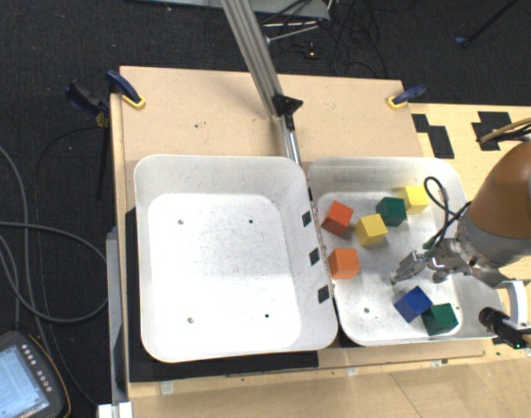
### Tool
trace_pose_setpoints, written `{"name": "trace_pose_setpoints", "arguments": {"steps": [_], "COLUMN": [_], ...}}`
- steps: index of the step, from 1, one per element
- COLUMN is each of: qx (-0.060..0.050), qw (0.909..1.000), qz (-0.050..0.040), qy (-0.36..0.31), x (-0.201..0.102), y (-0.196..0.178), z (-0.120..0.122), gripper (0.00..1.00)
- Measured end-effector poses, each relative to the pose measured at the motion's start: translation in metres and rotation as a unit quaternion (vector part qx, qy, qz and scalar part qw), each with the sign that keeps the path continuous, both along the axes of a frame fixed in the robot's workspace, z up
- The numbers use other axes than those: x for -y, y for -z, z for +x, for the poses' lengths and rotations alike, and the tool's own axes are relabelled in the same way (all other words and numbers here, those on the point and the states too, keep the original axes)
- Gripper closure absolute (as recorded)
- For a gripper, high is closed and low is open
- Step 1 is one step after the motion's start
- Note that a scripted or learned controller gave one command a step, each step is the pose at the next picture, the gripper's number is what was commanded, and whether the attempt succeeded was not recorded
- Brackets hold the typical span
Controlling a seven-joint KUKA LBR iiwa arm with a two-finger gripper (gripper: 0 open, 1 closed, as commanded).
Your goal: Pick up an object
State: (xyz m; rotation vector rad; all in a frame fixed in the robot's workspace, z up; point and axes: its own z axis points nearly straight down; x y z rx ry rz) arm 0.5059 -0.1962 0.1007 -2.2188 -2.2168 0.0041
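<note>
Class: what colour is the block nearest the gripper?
Blue block, beside the gripper, in the camera view.

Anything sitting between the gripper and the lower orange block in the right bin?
No. In the camera view the stretch of white bin floor from the gripper leftward to the lower orange block is bare; the yellow block sits above that line.

Dark carpet floor (pixel 48 50) with trailing cables (pixel 22 259) around a pale wooden bench (pixel 213 111).
</note>
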Motion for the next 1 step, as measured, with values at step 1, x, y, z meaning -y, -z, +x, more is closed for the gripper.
{"name": "trace_pose_setpoints", "arguments": {"steps": [1], "qx": [0.003], "qw": [1.0], "qz": [-0.0011], "qy": [0.0], "x": [0.0008], "y": [-0.0132], "z": [0.0018], "gripper": [1.0]}}
